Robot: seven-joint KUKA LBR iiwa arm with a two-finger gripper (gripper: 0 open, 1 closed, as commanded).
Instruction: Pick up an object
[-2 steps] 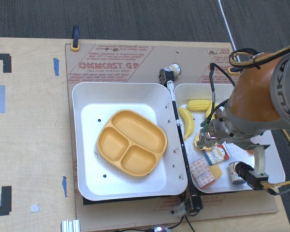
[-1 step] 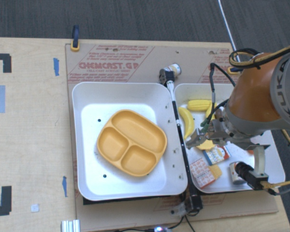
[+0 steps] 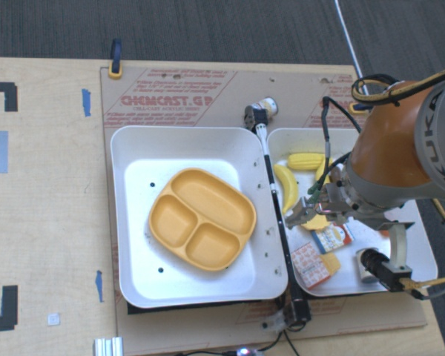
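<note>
Hovering just right of the banana [image 3: 286, 186], the gripper [image 3: 305, 212], fingers apart and empty, should pinch this light, soft fruit mid-length.

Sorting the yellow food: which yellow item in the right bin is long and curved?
The banana, lying along the right bin's left wall; the corn beyond it is short and straight.

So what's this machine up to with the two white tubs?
A robot arm reaches in from the right over the right tub, which holds play food: a banana, a corn cob and some small boxes. Its hand hangs low beside the banana, but nothing can be seen gripped in it. The left tub holds a yellow divided plate, lying untouched.
</note>
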